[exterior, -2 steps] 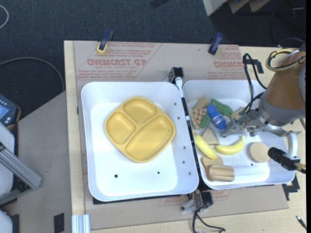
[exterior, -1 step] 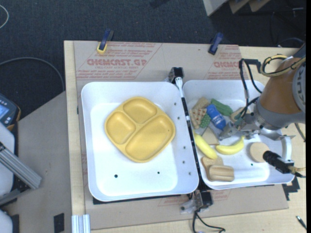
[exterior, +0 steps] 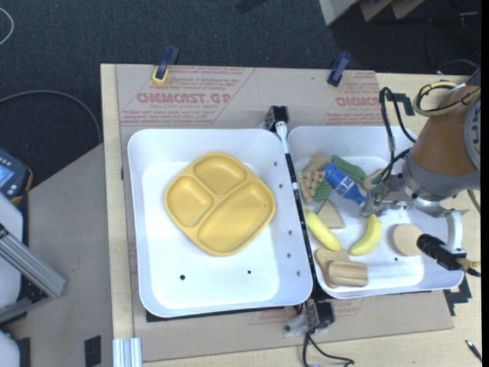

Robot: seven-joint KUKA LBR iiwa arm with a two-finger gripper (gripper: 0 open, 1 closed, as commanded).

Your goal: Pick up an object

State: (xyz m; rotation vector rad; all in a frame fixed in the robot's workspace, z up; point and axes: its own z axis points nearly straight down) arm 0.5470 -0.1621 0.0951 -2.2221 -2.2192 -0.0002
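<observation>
Dark carpet lying all around a cardboard-topped bench (exterior: 229, 90), printed in red lettering and pinned at its far edge by two clamps. Bearing two shallow white bins side by side, glossy and round-cornered, with a black strip running between them. Holding, in the left bin (exterior: 153, 228), one yellow divided plate (exterior: 220, 203), smooth plastic, split into three compartments, sitting turned at an angle near the middle. Crowding the right bin (exterior: 435, 277): two curved yellow bananas (exterior: 322, 232) (exterior: 367, 237) nearly meeting at their tips, a blue packet (exterior: 344, 184) overlapping something green, a tan waffle-textured piece (exterior: 312, 180), a pale round disc (exterior: 406, 239), and a beige bread-like lump (exterior: 344, 272) at the near edge. Reaching in from the right, grey arm with orange band, gripper (exterior: 380, 201) hanging low just above the right-hand banana and beside the blue packet; impossible to tell its finger spacing from here. Trailing black cables over the arm.
</observation>
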